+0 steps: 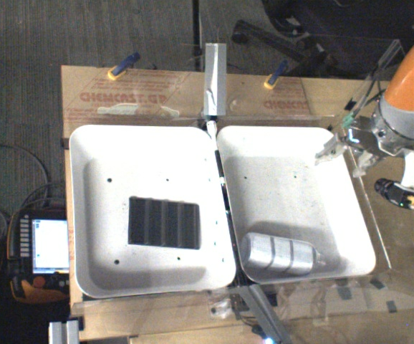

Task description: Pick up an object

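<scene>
My gripper [336,145] hangs over the far right rim of the right shallow white plastic bin [286,192]; I cannot tell its state. The silvery grey ribbed plastic bottle [278,255] lies on its side at that bin's near edge, well apart from me. I'd come down over its middle, jaws across the narrow width (it may roll). The black ribbed rectangular block [164,222] lies flat in the left shallow white bin [92,163]. Both bins stand on a brown cardboard-topped bench [142,95].
</scene>
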Tool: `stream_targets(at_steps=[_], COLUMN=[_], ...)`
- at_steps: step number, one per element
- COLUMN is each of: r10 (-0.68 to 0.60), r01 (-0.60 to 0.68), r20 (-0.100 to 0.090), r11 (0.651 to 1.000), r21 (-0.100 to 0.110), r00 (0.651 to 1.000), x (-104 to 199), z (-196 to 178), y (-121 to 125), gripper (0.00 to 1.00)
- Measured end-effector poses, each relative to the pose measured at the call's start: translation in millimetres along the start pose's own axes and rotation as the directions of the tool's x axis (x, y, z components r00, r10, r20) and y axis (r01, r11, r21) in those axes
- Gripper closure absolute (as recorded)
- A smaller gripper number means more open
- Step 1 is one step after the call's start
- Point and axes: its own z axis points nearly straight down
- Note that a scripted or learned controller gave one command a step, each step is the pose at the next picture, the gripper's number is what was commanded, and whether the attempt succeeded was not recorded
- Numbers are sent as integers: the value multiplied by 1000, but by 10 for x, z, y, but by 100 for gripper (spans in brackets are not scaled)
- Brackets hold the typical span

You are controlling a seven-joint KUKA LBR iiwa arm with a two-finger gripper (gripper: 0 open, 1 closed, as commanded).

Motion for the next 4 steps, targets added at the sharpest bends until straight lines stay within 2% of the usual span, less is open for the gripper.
stream_targets(at_steps=[1,2,3,4], r10=[-126,40,-38,-280], r01=[126,-40,38,280], r20=[-5,0,-6,-3], r11=[992,999,999,960], r21=[1,-2,4,-1], r00=[992,999,999,960], x=[585,97,324,66], z=[948,-346,1103,735], y=[-321,-494,-1086,-1008], gripper=[0,0,0,0])
